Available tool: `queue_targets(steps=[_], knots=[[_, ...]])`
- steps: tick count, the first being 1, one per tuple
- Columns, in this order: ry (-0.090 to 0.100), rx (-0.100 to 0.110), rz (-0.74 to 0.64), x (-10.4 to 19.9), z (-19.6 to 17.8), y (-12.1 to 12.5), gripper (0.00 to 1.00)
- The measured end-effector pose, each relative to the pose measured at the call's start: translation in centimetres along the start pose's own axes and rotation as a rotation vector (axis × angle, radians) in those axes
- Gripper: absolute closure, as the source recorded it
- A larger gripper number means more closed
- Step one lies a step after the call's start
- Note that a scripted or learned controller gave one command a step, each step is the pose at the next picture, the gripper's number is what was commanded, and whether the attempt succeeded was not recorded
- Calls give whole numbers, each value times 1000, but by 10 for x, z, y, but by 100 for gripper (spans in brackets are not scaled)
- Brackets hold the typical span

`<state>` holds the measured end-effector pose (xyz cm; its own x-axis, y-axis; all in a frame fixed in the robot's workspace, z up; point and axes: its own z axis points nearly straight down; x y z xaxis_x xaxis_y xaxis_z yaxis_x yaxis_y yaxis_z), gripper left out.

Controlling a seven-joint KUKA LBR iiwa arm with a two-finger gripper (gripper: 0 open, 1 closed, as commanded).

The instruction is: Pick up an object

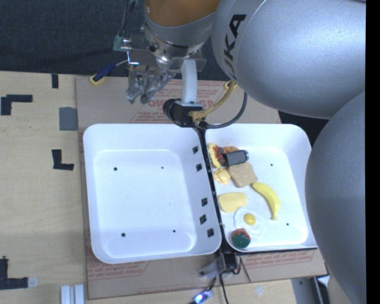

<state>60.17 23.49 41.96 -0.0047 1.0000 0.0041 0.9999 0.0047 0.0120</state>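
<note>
A: Nearest the lens is the big grey rounded body of the KUKA arm [297, 53], which bulks across the upper right and down the right side. What lies under it?

B: The right-hand shallow white bin [291, 142], and every loose item sits along its left half. At the near end is a small round red-and-green toy piece [240, 238], and just beyond it a white fried-egg toy with a yellow yolk [249, 218].

A: And further in?

B: A pale yellow rounded slab [230, 201], a yellow plastic banana [268, 199] to its right, then a tan toast-like square [243, 174] and a dark oblong block [236, 157] resting by some orange and yellow scraps against the bin's left wall. All of them lie on the bin floor; none is lifted.

A: The left-hand white bin [142, 190]?

B: It shows a bare floor with a few dark dots.

A: Where is the two-finger gripper [142, 92]?

B: Farthest back, beyond both bins, hanging over the brown cardboard sheet [107, 101] below the orange band [178, 12]. Its metal fingers [138, 90] point down with nothing visible between them. How wide they stand cannot be read; the view there is too cluttered.

A: So how far along is the pick?

B: Judged from this, nothing is grasped. The claw sits well apart from the items, so approach, descent, closing and lifting all appear left to do.
</note>
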Motion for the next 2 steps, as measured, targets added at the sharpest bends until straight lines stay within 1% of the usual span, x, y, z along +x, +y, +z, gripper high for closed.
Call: queue_targets(steps=[1,2], knots=[[1,-1,0,-1,-124,5,100],[-12,30,4,-3,125,-30,100]])
